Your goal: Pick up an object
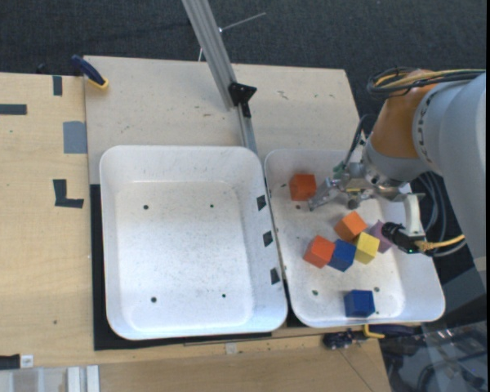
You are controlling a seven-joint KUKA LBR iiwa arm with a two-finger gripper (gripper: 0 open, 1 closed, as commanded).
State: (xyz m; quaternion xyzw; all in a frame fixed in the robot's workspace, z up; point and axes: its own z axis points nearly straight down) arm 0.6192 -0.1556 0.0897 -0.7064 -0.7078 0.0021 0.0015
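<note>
Nothing is lifted yet — the gripper (320, 200) hangs low in the right bin (416, 300), fingers apart and holding nothing, just beside the orange block (302, 187); the other blocks (343, 250) lie near it — the grasp remains.

We see a pale wooden bench (33, 219) filling the left and near part of the scene, with grey tape patches (74, 136) and dark tape marks (63, 193) stuck on its left side; a lighter board (163, 96) lies further back; beyond it, at the far edge, dark grey carpet (106, 15) covers the floor; a slanted aluminium bar (208, 35) crosses from the far side down to a black bracket (242, 94); a blue and yellow clamp (90, 70) sits at the board's far left corner; the light is even and soft.
</note>
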